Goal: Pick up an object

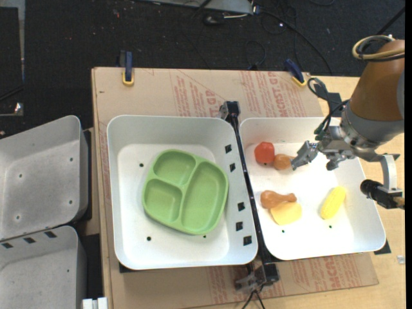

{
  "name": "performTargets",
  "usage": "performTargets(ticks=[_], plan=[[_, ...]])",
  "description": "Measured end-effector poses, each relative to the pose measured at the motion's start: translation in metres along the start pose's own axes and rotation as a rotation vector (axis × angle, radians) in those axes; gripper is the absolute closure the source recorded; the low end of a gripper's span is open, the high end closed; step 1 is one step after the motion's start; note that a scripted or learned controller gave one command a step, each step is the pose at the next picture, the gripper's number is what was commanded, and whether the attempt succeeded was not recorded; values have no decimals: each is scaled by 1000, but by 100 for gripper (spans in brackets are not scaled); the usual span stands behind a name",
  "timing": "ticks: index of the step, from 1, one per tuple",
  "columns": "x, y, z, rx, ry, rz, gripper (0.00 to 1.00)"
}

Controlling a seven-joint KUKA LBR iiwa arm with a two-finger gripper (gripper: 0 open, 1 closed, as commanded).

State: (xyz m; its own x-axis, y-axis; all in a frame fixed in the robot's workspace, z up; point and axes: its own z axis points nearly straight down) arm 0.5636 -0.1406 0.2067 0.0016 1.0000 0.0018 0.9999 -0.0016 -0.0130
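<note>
The right bin [360,237] holds several toy foods. A red tomato [264,152] lies at its far left, touching a small orange-brown piece [282,162]. Nearer the front lie an orange drumstick [277,199] and a pale yellow wedge [287,214], which touch each other. A yellow corn cob [333,203] lies alone to their right. My gripper [317,160] hangs over the back of this bin, open, with nothing between its fingers. Its left finger [302,156] is just right of the orange-brown piece.
The left bin [129,237] holds a green three-compartment plate [185,192]. A black divider [243,185] runs between the two bins. Blue and yellow clamps [127,68] grip the cardboard base at the back. A white lid [38,172] lies off to the left.
</note>
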Motion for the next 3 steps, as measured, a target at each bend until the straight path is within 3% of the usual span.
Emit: performTargets(ticks=[1,3], plan=[[0,3,-7,-13,-2,-3,0],[-6,-4,87,-8,-1,0,0]])
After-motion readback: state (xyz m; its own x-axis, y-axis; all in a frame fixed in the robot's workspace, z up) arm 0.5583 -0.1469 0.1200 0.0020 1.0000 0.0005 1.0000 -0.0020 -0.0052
